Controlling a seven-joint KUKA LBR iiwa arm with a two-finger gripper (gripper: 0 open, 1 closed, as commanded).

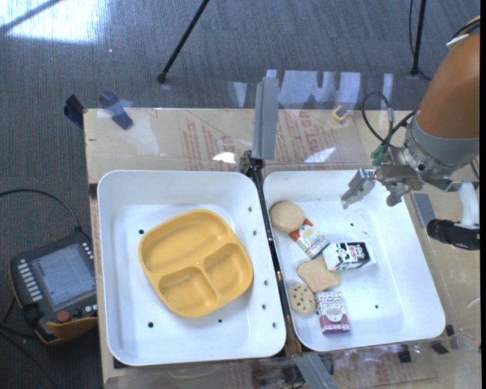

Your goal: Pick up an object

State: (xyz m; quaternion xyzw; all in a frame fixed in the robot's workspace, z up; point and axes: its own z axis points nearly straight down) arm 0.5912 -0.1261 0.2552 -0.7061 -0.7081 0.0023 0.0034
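Two white bins (113, 217), one yellow tray (196, 262), six food items (320, 270) — hand (377, 189) spread open, holding nothing.

Yellow tray (196, 262); white bins (117, 217); red carton (333, 313); tan cookie (302, 298).

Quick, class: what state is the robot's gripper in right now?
Two-finger gripper: open, holding nothing, above the right-hand shallow white bin.

Arm (449, 96) at upper right of frame: rounded orange band, grey ring below it. Black cables loop off its left side w/ a green bit. Gripper (374, 191) is grey metal, two thin fingers. White link w/ black cylinder at right edge.
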